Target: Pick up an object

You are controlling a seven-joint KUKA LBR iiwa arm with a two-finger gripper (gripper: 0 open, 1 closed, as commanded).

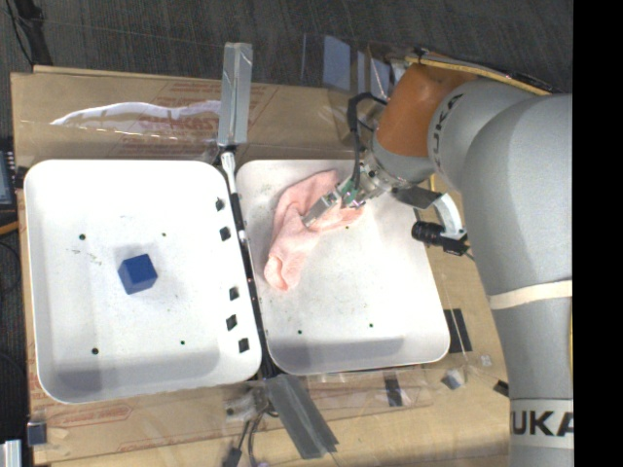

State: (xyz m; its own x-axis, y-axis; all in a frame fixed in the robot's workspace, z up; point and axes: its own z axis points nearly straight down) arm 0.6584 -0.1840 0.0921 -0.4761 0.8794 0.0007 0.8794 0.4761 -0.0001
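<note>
In the right bin (419,329), the fingers (336,202) press into the pink cloth (297,232); their grip cannot be told.

This is a robotics lab or test cell, not a home or shop. A large grey industrial arm (516,212) with an orange band and part of the maker's name printed on its base reaches over the tabletop (117,115), which is covered in brown cardboard sheets held down with tape. Two shallow white bins, the left bin (58,358) and the right bin (409,339), sit side by side, joined by black clips along their shared edge and braced with grey metal brackets (237,95). Dark carpet (146,17) lies beyond the tabletop, with cables (21,8) trailing across it at the far left corner.
</note>
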